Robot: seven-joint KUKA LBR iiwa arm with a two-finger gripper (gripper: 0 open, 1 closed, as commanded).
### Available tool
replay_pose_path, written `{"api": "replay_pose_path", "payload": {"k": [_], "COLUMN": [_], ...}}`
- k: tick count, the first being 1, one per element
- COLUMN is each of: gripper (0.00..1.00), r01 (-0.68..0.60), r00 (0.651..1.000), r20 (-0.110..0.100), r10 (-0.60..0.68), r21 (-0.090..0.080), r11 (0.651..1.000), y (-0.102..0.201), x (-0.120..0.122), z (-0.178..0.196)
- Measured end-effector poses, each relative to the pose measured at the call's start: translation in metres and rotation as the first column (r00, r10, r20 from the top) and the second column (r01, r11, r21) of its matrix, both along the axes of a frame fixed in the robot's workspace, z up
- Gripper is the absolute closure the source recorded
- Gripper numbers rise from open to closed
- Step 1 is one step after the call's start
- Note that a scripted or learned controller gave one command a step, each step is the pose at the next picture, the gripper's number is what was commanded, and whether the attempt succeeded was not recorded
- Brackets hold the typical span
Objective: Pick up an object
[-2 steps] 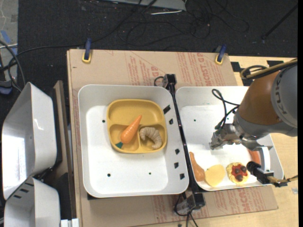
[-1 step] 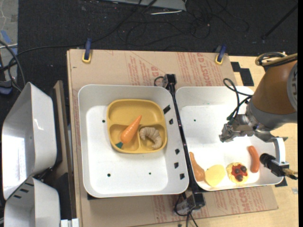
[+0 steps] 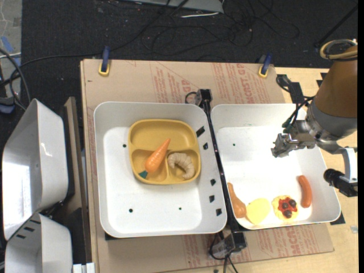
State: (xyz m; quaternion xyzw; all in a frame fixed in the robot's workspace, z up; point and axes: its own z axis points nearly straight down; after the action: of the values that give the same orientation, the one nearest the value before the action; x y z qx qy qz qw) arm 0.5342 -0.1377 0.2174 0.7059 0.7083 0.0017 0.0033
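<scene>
bins [image 3: 114,169]: looking like smooth white plastic, slightly glossy
plate [image 3: 139,131]: showing as matt yellow plastic
carrot [image 3: 157,155]: appearing as smooth orange plastic
board [image 3: 170,78]: looking like printed brown cardboard, matt
floor [image 3: 57,21]: showing dark, rough carpet

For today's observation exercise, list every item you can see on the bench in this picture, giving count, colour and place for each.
bins: 2, white, side by side on bench
divided plate: 1, yellow, left bin
carrot: 1, orange, on the plate
shrimp: 1, pale beige, on the plate
sausage: 1, orange-red, right bin, right side
tart with berries: 1, yellow and red, right bin, front
round slice: 1, pale yellow, right bin, front
drumstick: 1, orange-brown, right bin, front left
clamps: 2, yellow, back edge
gripper: 1, grey, above right bin
</scene>
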Motion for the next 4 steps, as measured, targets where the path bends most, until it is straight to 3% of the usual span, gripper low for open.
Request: {"api": "replay_pose_path", "payload": {"k": [1, 4], "gripper": [1.00, 1.00], "r01": [-0.001, -0.004], "r00": [1.000, 1.000], "r20": [0.000, -0.009], "r10": [0.001, 0.004], "r21": [0.000, 0.004], "r11": [1.000, 1.000], "y": [0.000, 0.151], "x": [0.002, -0.013], "z": [0.049, 0.009]}}
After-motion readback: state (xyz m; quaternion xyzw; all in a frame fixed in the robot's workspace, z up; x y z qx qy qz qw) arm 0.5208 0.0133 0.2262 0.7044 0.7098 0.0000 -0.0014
